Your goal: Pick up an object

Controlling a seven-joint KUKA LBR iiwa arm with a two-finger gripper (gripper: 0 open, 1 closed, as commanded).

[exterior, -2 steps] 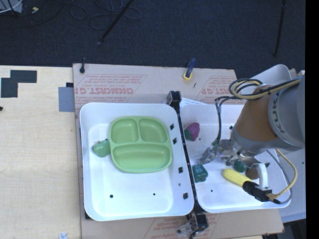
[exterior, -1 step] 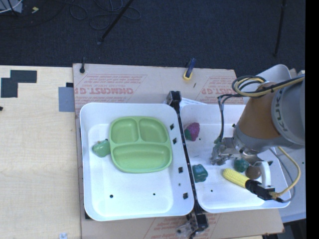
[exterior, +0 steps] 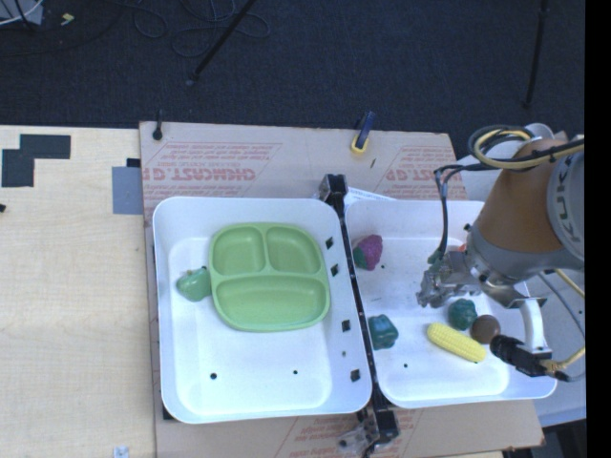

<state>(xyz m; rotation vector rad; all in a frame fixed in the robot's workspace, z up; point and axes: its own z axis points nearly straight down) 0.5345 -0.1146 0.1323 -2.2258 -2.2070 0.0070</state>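
A brown cardboard sheet (exterior: 248, 165) with red print lies on the pale wooden desk (exterior: 67, 303), and both white bins sit on it. The left bin (exterior: 181, 370) and the right bin (exterior: 410, 380) touch along a black centre seam fitted with black clips (exterior: 333, 188). Dark patches (exterior: 38, 156) mark the desk at far left, a grey square (exterior: 125, 189) lies beside the cardboard, a blue-and-yellow clamp (exterior: 363, 133) grips its far edge, and black cables (exterior: 172, 8) trail over the dark floor beyond.

The tool (exterior: 437, 289) hangs low in the right bin (exterior: 406, 375), near a corn cob (exterior: 455, 342).
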